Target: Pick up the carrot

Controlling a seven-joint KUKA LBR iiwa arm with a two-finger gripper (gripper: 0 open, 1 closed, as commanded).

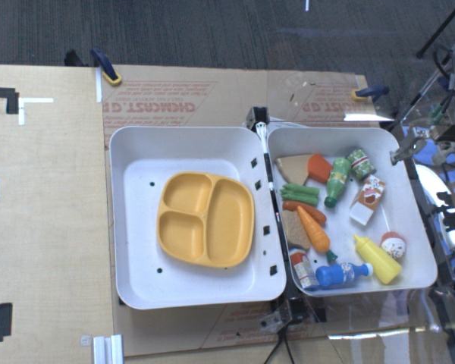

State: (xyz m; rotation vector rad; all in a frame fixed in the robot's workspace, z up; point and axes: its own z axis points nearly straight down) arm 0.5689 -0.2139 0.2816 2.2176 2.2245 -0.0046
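Carrot (313, 228) lies slanted in the right bin (417, 226), beside green beans (299, 194) and above a blue bottle (341, 274). It looks light, rigid and smooth; grip across its thick middle. Tool state cannot be told.

The bench (38, 226) bears cardboard (182, 101) and two white bins (129, 203).

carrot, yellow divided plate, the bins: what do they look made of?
Carrot: likely moulded plastic toy, smooth, uniform orange, dull sheen.
Yellow divided plate: likely plastic, matte, one-piece moulded compartments with rounded edges.
Bins: probably thin formed plastic, white, smooth, with rounded corners and soft reflections.
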